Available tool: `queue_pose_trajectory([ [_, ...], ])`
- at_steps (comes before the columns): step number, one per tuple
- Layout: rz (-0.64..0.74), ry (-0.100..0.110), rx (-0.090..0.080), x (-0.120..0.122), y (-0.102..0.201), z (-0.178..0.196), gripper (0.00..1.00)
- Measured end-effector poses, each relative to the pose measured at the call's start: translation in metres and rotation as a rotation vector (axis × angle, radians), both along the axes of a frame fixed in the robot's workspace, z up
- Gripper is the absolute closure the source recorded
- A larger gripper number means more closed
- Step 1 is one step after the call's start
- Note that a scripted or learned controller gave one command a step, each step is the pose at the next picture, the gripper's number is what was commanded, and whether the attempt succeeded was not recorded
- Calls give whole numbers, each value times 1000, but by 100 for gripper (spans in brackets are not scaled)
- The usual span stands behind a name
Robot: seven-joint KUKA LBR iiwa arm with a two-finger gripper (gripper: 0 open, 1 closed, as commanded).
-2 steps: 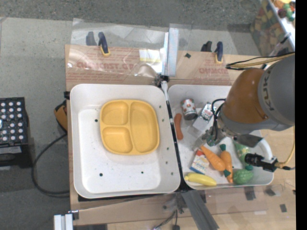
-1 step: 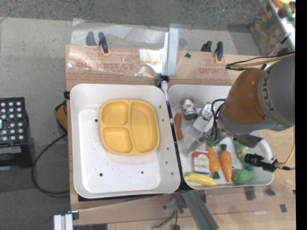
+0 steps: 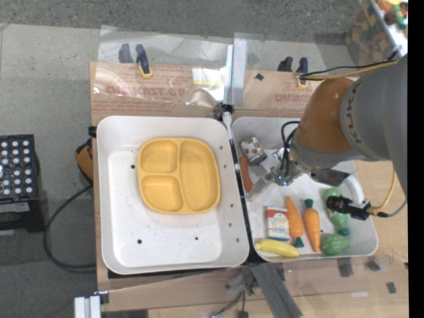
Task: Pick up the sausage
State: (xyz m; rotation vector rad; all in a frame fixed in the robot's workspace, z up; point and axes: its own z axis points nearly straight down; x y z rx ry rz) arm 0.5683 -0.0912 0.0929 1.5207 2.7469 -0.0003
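Gripper (image 3: 263,181) just beside sausage (image 3: 245,173) in rt bin (image 3: 368,244), finger state unclear.

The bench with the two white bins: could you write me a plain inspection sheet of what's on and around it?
Surface: two shallow white bins, left bin and right bin, side by side.
Job's things: slim reddish-brown sausage along right bin's left wall.
Clutter: yellow three-compartment plastic tray in left bin; two orange toy carrots, yellow banana, small box, green vegetables.
End effector: beside sausage, nothing seen held.
Cables: black cable left of bins.
Surroundings: blue clamps behind.
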Motion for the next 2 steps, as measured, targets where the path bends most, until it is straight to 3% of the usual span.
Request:
queue_pose_trajectory([
  [1,-99,1,0,24,-11,0,0],
  [2,-100,0,-2,24,-12,10,100],
])
